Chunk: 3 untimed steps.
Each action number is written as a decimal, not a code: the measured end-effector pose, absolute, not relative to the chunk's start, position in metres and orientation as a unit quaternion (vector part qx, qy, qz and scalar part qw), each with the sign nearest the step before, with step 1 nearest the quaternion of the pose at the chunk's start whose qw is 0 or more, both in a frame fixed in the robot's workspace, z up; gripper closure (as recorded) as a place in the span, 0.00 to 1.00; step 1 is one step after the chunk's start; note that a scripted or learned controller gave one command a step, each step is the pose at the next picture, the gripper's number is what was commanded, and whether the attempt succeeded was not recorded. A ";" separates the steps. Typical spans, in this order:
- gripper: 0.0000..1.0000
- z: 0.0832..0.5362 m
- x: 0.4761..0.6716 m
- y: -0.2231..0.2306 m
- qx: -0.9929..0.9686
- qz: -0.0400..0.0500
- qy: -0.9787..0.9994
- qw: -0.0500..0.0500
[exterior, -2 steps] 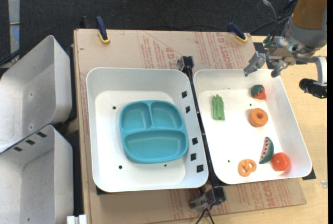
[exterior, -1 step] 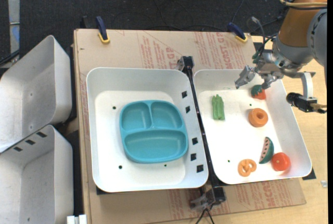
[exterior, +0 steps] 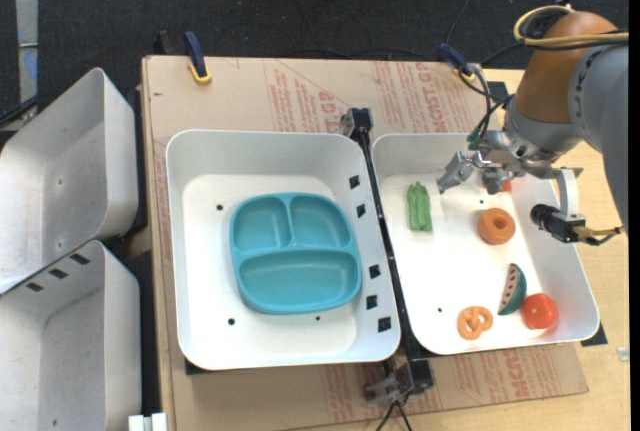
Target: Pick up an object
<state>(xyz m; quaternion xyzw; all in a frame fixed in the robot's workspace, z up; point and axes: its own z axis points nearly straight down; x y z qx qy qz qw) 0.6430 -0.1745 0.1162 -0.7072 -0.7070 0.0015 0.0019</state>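
Note:
The right bin holds a green pod, an orange doughnut, a watermelon slice, a red tomato and an orange pretzel. My gripper hangs over the bin's back part, right of the green pod and just behind the doughnut. Its fingers stand apart, open, with nothing between them. A small red bit shows by the right finger, and I cannot tell what it is.
The left bin holds a teal divided plate. A black divider with clamps runs between the bins. Two more white bins sit off the bench at the left. Cables trail by the right bin's right wall.

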 end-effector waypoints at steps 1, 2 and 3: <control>0.00 0.091 0.643 -0.173 -0.707 0.001 -0.708 0.000; 1.00 0.104 0.645 -0.173 -0.706 -0.001 -0.708 -0.002; 1.00 0.164 0.645 -0.165 -0.706 -0.002 -0.708 -0.003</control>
